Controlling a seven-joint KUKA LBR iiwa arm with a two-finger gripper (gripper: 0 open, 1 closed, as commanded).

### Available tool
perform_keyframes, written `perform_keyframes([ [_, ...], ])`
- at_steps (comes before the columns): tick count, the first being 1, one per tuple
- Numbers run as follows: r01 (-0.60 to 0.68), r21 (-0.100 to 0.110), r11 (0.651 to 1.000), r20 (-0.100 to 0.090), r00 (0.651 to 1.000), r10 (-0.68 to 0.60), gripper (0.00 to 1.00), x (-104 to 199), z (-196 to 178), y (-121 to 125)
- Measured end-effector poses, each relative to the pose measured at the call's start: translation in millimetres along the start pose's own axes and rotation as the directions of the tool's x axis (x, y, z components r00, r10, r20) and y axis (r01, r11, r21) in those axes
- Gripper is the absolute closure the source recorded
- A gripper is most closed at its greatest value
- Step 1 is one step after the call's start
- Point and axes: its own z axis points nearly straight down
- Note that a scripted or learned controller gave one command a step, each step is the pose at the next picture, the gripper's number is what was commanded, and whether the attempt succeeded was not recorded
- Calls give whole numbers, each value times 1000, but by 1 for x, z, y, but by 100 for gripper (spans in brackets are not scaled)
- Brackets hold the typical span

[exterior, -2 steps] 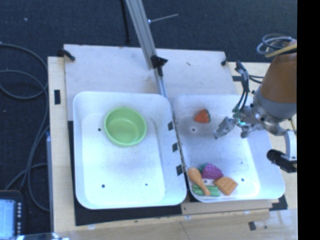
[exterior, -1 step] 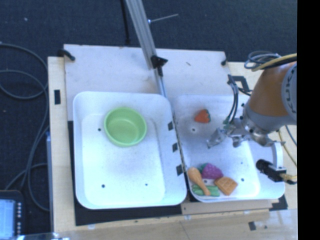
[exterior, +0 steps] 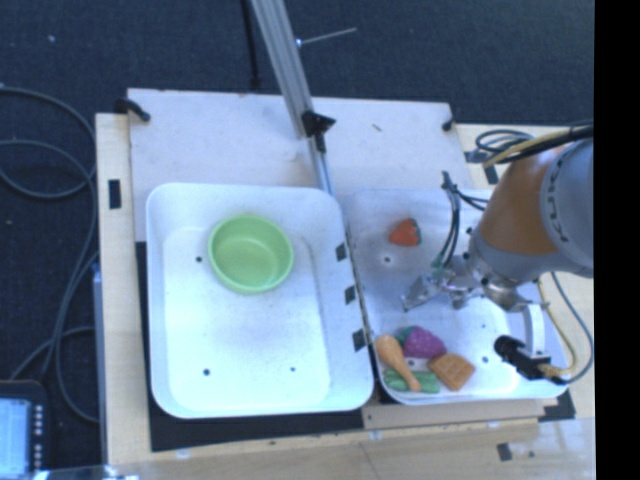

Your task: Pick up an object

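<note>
Small toy strawberry (exterior: 404, 232) — red-orange, green-topped.

**Colours on the bench and in the two bins**

Two white bins are seen on a pale wooden bench (exterior: 115, 268) with an off-white board on top. A light green bowl (exterior: 251, 254) is set in the left bin (exterior: 180, 368), whose floor is faintly speckled grey. In the right bin (exterior: 375, 228), a red-orange piece (exterior: 405, 232) is seen toward the far edge. Along the near edge, an orange carrot-like piece (exterior: 392, 355), a magenta piece (exterior: 423, 343), a green piece (exterior: 427, 380) and an orange-brown waffle-patterned piece (exterior: 454, 370) are grouped. The arm (exterior: 545, 213) is coloured grey and orange. The floor (exterior: 60, 48) is dark navy.
</note>
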Motion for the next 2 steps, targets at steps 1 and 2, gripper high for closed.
perform_keyframes([
  [1, -6, -8, 1000, -1, 1000, 6, 100, -1, -14, 2],
  [2, 5, -12, 1000, 0, 1000, -5, 100, 1, -72, 13],
])
